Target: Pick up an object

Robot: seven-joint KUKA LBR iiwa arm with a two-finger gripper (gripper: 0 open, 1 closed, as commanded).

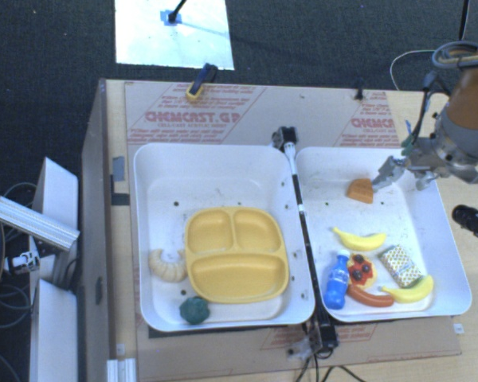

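A small orange wedge-shaped toy, like a chunk of bread or cheese (361, 190), is lying in the upper part of the right white bin (438, 213), well apart from the other items there. Just beside it, to its upper right, the two-finger gripper (405, 172) is hovering over the bin. Its grey fingers (388, 172) are standing spread apart, one reaching toward the wedge and the other farther right, and nothing is sitting between them. Whether the nearer finger is touching the wedge cannot be told.

The grey arm with its orange band (470, 102) is reaching in from the right side, above the gripper.

Lower in the same bin, a yellow plastic banana (360, 239) is lying near the middle. Below it, a cluster is sitting close together: a blue toy bottle (336, 281), a red round piece with dark spots (361, 270), an orange-red toy sausage (369, 296), a second yellow banana (413, 290) and a small patterned packet (401, 265).

The left white bin (155, 213) is holding a yellow divided plastic plate (236, 255), with a pale croissant-shaped toy (166, 264) touching its left edge and a dark green round lump (194, 309) just below its lower left corner.

Both bins are resting side by side on a brown cardboard sheet with red lettering (223, 110).
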